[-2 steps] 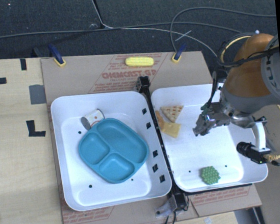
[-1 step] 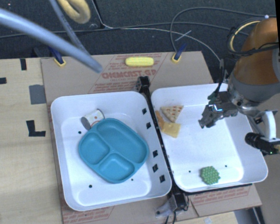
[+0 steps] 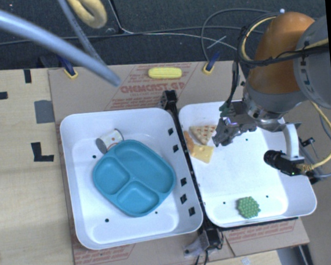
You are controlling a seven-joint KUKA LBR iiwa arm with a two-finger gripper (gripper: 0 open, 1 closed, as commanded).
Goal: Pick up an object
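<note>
In the right bin [image 3: 273, 165] a tan waffle-like piece [image 3: 202, 133] lies at the upper left, with a yellow cheese-like wedge [image 3: 201, 152] just below it. A green bumpy ball [image 3: 248, 206] rests near the bin's front edge. My gripper [image 3: 224, 134] hangs low over the right bin, right beside the waffle piece, its dark fingers pointing left toward it. I see nothing held between them. The left bin [image 3: 78, 166] holds a blue divided tray [image 3: 133, 176] and a small white-and-grey cup [image 3: 108, 141] lying on its side.
A yellow corn-like object [image 3: 164, 72] lies on the cardboard behind the bins. The arm's orange band and grey body [image 3: 278, 60] loom over the right bin's back right. Cables loop at the right. A grey pole [image 3: 46, 38] crosses the upper left.
</note>
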